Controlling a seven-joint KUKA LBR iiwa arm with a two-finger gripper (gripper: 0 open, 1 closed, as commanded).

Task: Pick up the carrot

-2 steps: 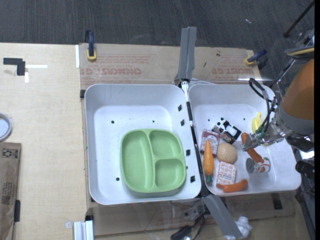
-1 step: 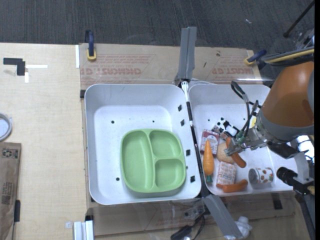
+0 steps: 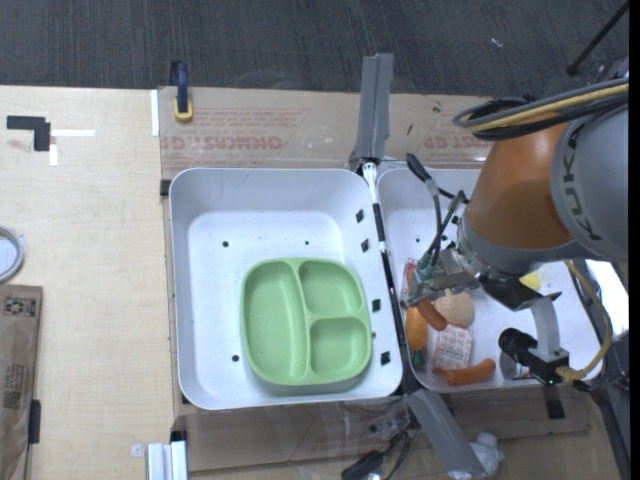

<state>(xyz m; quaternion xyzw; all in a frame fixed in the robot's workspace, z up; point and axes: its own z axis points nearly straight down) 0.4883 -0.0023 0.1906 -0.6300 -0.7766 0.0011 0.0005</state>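
Lower right: orange sausage-shaped piece (image 3: 468, 372) and printed packet (image 3: 452, 346) in right bin (image 3: 395, 203). Carrot (image 3: 416, 328) lies against that bin's left wall, just below the claw (image 3: 428, 286); finger spread cannot be told. Arm (image 3: 530, 193) bends in from right, hiding bin contents. Left bin (image 3: 195, 268) holds green divided plate (image 3: 305, 320).

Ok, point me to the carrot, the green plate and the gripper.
carrot (image 3: 415, 329), camera view, on its orange body by the bin's left wall.
green plate (image 3: 268, 320), camera view, on its large left compartment.
gripper (image 3: 425, 286), camera view, between its fingertips.
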